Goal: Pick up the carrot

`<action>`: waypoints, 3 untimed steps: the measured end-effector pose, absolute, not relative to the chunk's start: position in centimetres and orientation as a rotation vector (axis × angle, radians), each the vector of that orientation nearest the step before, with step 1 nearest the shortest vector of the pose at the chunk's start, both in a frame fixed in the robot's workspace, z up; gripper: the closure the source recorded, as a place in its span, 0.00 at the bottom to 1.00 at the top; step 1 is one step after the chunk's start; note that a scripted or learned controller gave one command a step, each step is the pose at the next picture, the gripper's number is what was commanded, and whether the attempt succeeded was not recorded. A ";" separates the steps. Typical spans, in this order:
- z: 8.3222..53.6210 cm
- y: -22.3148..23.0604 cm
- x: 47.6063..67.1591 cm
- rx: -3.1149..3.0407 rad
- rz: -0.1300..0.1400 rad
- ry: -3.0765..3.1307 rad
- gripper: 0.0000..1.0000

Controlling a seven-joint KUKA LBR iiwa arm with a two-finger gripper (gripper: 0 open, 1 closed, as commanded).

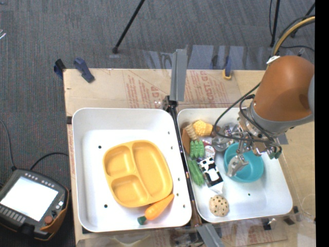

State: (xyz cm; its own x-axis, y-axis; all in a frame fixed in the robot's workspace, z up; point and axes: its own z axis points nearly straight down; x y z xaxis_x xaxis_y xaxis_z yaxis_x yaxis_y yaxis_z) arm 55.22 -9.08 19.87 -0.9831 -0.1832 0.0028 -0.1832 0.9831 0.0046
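Orange carrot [159,208], green stem end, lies at the left bin's [87,138] near edge touching the yellow divided plate [137,173]; farther right, end effector [238,164] hangs over a blue bowl [252,171], grip state unreadable, nothing visibly held.

My feed: bright, even overhead light. White bins [87,133] near glare, shadows soft and short. Focus sharp at centre; carpet [61,24] grainy, slightly soft toward the edges.
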 end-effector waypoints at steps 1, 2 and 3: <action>21.0 -9.0 55.4 0.293 -0.004 -3.129 1.00; 24.1 -17.4 55.2 0.468 0.003 -3.110 1.00; 35.3 -21.3 55.5 0.838 0.004 -3.036 1.00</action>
State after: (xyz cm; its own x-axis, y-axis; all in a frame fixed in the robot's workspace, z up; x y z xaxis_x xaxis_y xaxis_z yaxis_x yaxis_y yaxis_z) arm 55.47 -21.25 35.27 -0.8585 -0.5127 -0.0072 -0.5127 0.8586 -0.0048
